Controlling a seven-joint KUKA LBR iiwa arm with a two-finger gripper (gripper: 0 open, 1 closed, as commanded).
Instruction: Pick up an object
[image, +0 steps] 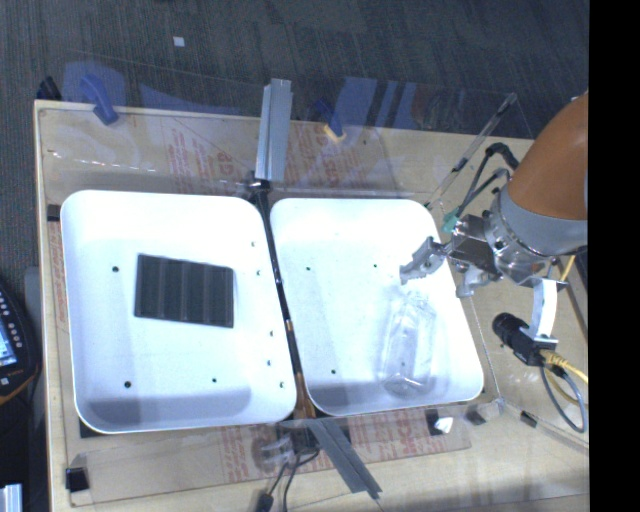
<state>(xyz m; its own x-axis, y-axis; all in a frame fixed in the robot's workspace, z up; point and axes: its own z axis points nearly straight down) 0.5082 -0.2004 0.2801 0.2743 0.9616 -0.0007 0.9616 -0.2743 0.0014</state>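
Clear plastic bottle (408, 345) lying flat in the right bin (330, 300), toward that bin's right side and near its front wall, its long axis running roughly from back to front, its narrow end pointing up toward the gripper, hard to make out against the white floor because it is see-through. Gripper (440, 268) is right there above it, hanging over the right part of the right bin, just past the bottle's upper end; the two fingers are spread apart, one (418, 262) reaching left toward the bin's middle and the other down nearer the bin's right wall, and nothing sits between them. Whether a fingertip touches the bottle's top, I cannot tell from this slant. Arm (550, 180) comes in from the right, orange band showing at the edge, grey wrist below it, cables trailing over the bench (520, 440). Over in the left bin (100, 380), a dark ribbed rectangular pad (185, 290) lies flat near the middle, well apart from the gripper. A grey bar (273, 130) stands at the back where the two bins meet.
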